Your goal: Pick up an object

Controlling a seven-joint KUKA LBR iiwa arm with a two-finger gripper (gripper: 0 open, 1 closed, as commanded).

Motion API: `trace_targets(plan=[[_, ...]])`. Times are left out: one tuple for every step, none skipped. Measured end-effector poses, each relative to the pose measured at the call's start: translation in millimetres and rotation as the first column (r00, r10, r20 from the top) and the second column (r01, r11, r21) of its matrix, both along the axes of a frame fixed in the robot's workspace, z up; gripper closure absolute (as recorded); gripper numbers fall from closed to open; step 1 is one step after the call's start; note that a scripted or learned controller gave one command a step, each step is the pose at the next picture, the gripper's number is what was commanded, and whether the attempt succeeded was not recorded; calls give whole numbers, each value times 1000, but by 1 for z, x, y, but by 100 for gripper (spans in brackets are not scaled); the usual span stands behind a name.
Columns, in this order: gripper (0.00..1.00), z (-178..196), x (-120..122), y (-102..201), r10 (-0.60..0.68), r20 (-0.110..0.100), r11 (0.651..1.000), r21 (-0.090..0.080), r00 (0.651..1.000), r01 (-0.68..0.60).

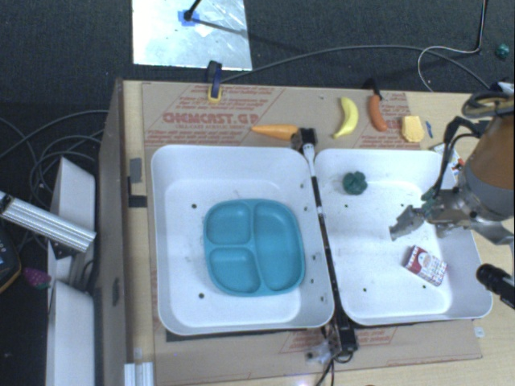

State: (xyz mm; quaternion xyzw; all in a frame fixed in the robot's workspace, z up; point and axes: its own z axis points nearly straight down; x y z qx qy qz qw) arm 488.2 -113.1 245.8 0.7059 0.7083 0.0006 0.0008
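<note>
In the right bin lie two objects. A small dark green lump rests near the back left of that bin. A red and white box lies toward the front right. My gripper hangs over the middle of the right bin, between the two objects and apart from both. It is above and left of the box and nothing shows in it. The grey arm reaches in from the right.
The left bin holds a blue divided plate. On the board behind the bins lie an orange carrot, a banana, an orange-red sausage and a yellow block. Cables run behind the bench.
</note>
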Motion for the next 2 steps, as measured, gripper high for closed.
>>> trace_targets(plan=[[0, -70, 33, -46, -3, -2, 1000, 0, 1000, 3], [0, -135, 38, -94, -3, -2, 1000, -1, 1000, 3]])
